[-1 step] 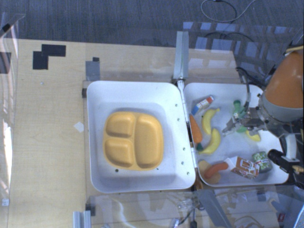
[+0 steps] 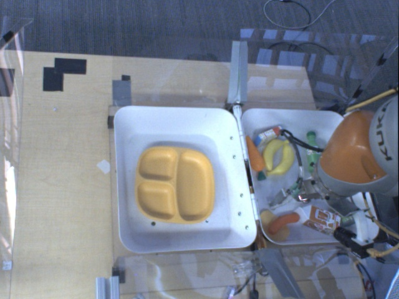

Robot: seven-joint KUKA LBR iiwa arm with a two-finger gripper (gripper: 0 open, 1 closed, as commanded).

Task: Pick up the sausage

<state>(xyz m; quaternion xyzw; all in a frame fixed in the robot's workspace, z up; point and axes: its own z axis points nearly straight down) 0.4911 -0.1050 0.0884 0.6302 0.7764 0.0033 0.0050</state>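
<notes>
The sausage (image 2: 287, 220) is lying in the right bin (image 2: 324, 115), near that bin's front edge, its reddish length touching a pale brown potato-like piece (image 2: 269, 217) on its left. The gripper (image 2: 298, 194) is hanging just behind the sausage, apart from it; whether its jaws are wide or narrow cannot be told. Farther behind the sausage a yellow banana (image 2: 278, 156) is resting, with an orange carrot (image 2: 254, 154) beside it against the bin's left wall. A small printed packet (image 2: 324, 218) is sitting just right of the sausage. Left of the sausage, the left bin (image 2: 181, 118) is holding a yellow divided tray (image 2: 176, 183) on the wooden counter (image 2: 56, 185).
</notes>
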